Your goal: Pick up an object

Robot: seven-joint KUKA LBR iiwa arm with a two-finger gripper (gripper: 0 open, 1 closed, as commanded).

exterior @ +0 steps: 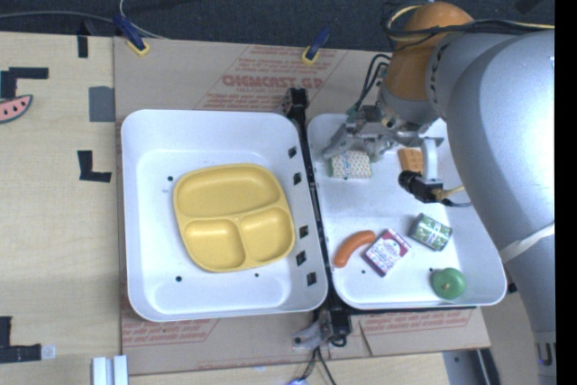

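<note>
Grey metal over the right bin (478,288): the gripper (353,142) is down at its back end, right above the sponge (351,165), and whether it has a hold I can't tell. Toward the bin's front lie a sausage (353,248), packet (386,252), can (432,232) and green apple (448,283). Left of the bin, a yellow tray (233,216).

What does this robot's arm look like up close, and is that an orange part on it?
Yes. The arm is bulky, rounded and light grey, with an orange band above the wrist. Thin black cables loop around that joint. The gripper is small, metallic grey, far slimmer than the arm.
</note>
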